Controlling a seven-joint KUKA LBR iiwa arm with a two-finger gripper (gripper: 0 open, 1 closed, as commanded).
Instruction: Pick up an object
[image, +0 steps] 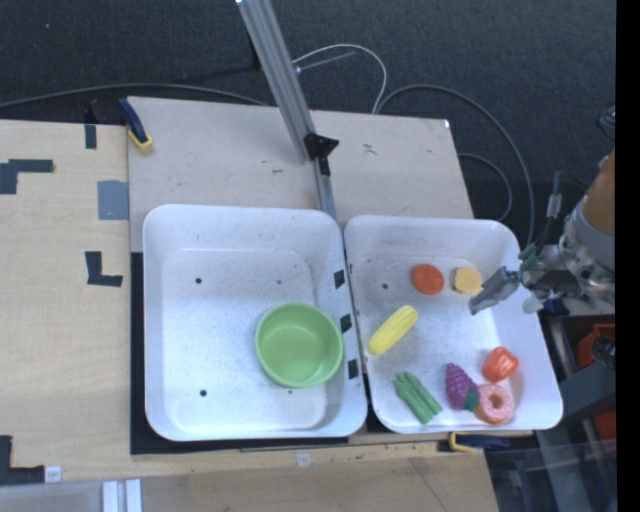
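The right bin (440, 232) holds several toy foods: a red-orange disc (428, 279), a small yellow piece (467, 279), a corn cob (392, 329), a green vegetable (417, 396), purple grapes (458, 384), a red pepper (499, 363) and a pink donut (494, 403). My gripper (510, 297) hovers over the bin's right rim, just right of the yellow piece. It is open and nothing sits between its fingers.
A green bowl (298, 344) rests in the left bin (200, 225), near the divider. A slanted metal pole (290, 90) crosses above the bench at the back. Cables lie behind the bins.
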